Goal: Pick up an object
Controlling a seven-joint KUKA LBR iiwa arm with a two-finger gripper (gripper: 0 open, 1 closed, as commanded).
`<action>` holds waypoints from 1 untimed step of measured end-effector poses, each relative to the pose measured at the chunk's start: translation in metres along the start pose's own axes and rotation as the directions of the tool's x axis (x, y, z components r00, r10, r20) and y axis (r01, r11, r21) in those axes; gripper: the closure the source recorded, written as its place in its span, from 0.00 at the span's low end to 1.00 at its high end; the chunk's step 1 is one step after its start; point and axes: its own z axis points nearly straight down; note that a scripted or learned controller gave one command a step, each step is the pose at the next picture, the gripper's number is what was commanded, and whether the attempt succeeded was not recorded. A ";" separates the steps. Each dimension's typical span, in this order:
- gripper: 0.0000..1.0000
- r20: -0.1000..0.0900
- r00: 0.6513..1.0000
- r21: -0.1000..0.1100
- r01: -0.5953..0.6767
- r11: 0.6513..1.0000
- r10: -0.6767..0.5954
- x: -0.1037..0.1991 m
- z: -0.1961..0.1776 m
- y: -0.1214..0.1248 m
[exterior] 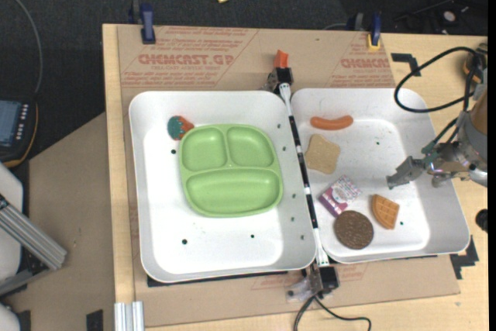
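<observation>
Gripper (403, 176): hanging low over the right bin (387, 137), reaching in from the right edge, fingers pointing left. Whether the fingers are parted or closed cannot be told from this view; nothing is showing between them.

Items lying in the same bin as the gripper:
- Orange waffle-like wedge (385, 211): sitting just below the gripper, slightly left, apart from it.
- Round brown disc (354, 229): resting below and left of the gripper, just beside the wedge.
- Small purple-and-white packet (340, 194): lying left of the gripper, touching or nearly touching the disc's upper edge.
- Tan bread-like slice (322, 154): lying further left and a little above.
- Sausage (332, 121): lying above and left, near the bin's far wall.

Items lying in the left bin (155, 190), well apart from the gripper:
- Green three-compartment tray (230, 170): sitting flat.
- Small round red-and-teal object (180, 126): resting at the tray's upper-left corner.
</observation>
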 end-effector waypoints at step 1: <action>0.00 -0.006 1.000 0.006 0.008 1.000 -0.008 0.089 0.056 -0.008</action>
